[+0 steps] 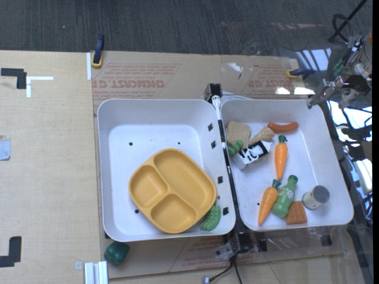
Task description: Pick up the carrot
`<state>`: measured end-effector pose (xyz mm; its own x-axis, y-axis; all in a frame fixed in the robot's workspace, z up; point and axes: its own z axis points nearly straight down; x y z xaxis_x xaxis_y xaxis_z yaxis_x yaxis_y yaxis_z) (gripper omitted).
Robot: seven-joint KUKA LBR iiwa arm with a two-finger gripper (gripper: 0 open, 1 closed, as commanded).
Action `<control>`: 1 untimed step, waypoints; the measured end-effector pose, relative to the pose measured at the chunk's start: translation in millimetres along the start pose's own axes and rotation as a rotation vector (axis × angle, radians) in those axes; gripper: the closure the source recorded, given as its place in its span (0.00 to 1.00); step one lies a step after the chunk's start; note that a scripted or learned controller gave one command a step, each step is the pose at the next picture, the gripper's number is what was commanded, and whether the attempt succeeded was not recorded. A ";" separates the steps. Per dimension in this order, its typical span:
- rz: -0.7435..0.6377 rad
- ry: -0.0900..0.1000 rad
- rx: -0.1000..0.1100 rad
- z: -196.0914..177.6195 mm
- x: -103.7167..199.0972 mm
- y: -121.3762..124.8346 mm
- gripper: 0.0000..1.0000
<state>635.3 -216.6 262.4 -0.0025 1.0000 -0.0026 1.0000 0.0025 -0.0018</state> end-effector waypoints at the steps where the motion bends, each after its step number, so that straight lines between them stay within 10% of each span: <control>1: 0.172 0.020 -0.001 169.0 5.1 -26.3 0.00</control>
<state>608.7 -212.0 93.4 0.1689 0.9855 0.0167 0.9856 -0.1689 -0.0018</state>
